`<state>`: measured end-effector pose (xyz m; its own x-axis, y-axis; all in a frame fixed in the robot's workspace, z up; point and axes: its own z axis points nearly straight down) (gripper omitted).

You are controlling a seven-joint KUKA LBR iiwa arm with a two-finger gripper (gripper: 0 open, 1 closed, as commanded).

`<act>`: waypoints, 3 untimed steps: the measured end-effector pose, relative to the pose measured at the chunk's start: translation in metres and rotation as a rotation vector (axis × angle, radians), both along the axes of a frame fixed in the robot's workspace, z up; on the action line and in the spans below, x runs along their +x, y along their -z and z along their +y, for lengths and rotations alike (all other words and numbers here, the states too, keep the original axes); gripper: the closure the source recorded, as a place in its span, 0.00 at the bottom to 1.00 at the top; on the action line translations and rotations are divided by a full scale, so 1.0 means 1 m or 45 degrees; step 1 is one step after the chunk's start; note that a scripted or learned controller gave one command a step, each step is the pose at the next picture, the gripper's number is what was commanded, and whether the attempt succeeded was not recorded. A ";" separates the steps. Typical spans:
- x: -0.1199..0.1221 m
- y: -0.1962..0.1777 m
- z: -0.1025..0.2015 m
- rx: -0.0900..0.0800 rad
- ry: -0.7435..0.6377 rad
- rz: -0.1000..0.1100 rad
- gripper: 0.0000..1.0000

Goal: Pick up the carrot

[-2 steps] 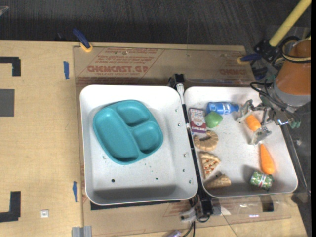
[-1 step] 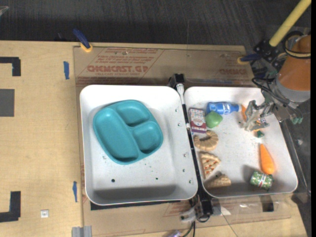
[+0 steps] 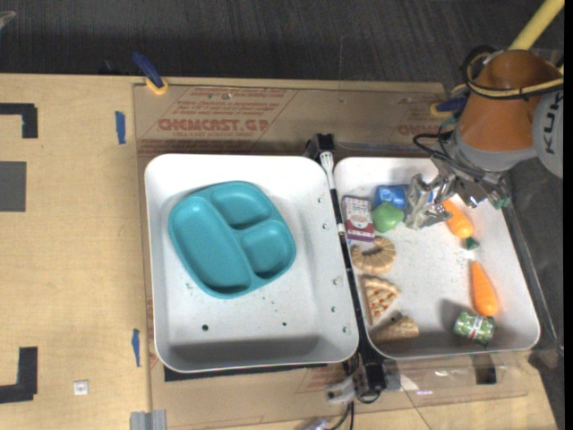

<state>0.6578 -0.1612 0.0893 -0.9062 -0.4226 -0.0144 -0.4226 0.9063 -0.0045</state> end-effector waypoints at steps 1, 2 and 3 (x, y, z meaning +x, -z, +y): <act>-0.008 0.001 -0.006 -0.004 0.003 0.041 0.00; -0.044 0.001 -0.065 -0.003 0.129 0.009 0.00; -0.039 -0.014 -0.062 -0.001 0.128 -0.012 1.00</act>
